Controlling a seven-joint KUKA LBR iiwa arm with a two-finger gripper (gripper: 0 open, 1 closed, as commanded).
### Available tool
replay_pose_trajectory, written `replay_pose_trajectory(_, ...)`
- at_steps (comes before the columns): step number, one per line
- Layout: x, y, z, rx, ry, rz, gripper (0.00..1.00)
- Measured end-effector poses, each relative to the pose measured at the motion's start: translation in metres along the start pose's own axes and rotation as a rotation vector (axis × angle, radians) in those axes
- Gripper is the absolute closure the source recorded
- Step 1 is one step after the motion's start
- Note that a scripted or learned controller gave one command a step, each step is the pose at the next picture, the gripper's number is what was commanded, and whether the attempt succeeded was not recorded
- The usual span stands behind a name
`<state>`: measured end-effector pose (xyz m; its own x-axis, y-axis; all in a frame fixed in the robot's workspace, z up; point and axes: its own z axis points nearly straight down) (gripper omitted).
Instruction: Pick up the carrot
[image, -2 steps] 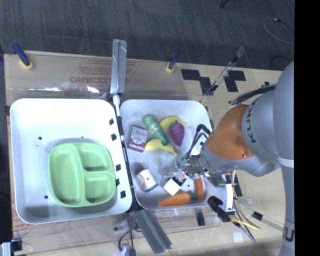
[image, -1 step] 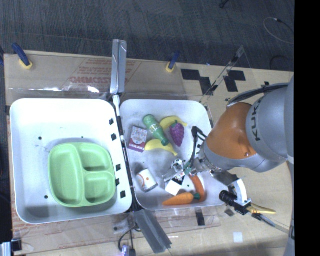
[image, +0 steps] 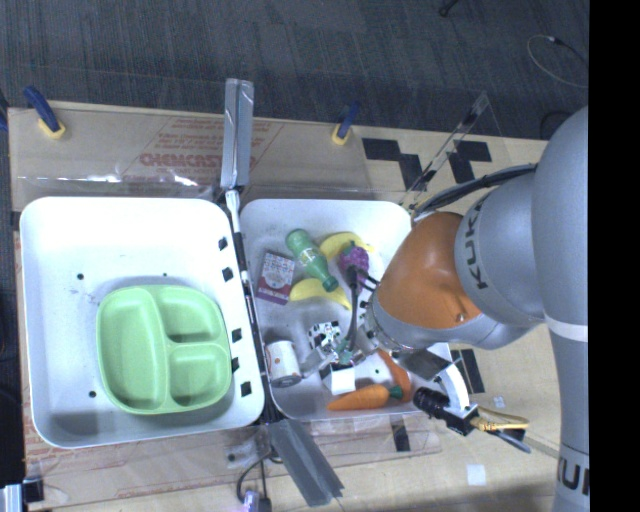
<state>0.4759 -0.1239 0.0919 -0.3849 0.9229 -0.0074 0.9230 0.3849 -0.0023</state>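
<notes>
a dark carpeted floor was seen behind the bench (image: 120, 140), where two shallow white bins sat side by side on brown board. in the left bin (image: 50, 230) a green divided tray (image: 165, 348) was laid, near the front. the right bin (image: 300, 215) was crowded: a green bottle (image: 310, 258) lay tilted by a yellow piece (image: 340, 243), a purple item (image: 353, 262) just beside it, a small maroon packet (image: 277, 276) to their left, and a white cylinder (image: 281, 362) at the near left corner. the carrot (image: 358, 399) was found lying flat against the bin's front wall. the arm (image: 500, 270) was reached in from the right, its orange band low over the bin. the jaws (image: 345, 350) were placed just above the carrot, among the clutter; whether spread or pressed together could not be told.
</notes>
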Motion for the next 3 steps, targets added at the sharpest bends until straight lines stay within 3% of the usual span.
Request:
replay_pose_trajectory(1,0.013,0.006,-0.001,0.000,-0.007,0.161,0.00)
replay_pose_trajectory(2,-0.054,-0.004,-0.073,0.001,0.008,0.450,0.00)
replay_pose_trajectory(3,-0.030,-0.002,-0.018,-0.019,0.001,0.378,0.00)
